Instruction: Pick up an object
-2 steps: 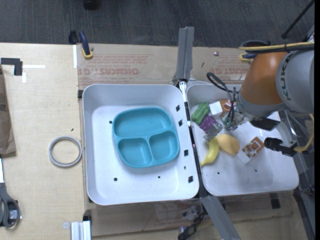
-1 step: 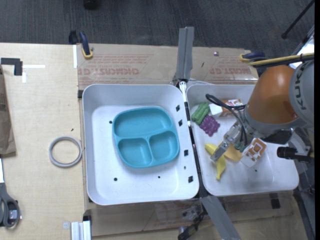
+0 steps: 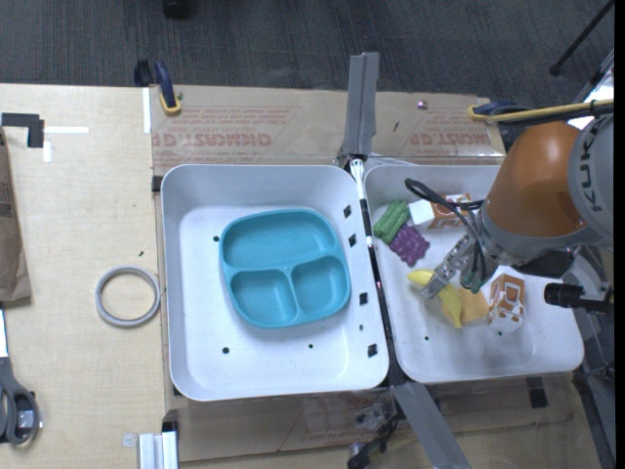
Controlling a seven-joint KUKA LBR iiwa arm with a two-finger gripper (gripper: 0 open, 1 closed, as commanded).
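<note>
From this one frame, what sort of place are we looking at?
Likely a robotics lab grasping cell. A robot arm reaches from the right into one of two white bins on a cardboard-topped bench; that bin holds small toy items such as a purple piece, the other a blue divided tray.

Arm (image 3: 562, 189): grey casing with a broad, rounded orange band above the wrist. Partial black lettering "KU" on the grey shell at upper right. Black cable loops beside the wrist. Gripper (image 3: 457, 274): slim, metallic grey.
</note>
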